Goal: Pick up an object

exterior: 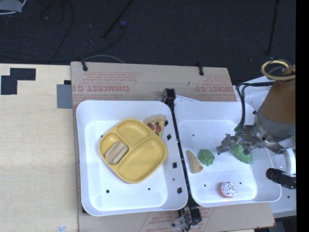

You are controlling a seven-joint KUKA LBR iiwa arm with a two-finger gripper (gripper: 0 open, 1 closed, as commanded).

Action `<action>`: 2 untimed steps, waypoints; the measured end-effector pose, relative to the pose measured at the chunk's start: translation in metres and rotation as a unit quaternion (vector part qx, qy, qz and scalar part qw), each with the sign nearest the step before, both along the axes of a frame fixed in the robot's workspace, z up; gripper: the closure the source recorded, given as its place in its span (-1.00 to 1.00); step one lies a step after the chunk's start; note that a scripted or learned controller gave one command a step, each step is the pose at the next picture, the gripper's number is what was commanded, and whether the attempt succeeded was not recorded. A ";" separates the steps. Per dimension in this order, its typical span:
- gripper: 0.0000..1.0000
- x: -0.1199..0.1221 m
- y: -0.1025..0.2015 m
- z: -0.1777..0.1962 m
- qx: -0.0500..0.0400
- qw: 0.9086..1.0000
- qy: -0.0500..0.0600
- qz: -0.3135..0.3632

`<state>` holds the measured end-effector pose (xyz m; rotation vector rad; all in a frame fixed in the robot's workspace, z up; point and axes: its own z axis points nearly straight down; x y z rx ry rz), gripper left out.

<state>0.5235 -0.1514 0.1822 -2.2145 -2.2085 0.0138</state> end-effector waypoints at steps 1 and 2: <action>-1.00 0.003 0.000 0.006 -0.001 1.000 -0.006 0.001; -1.00 -0.001 0.001 -0.037 -0.001 1.000 -0.004 0.001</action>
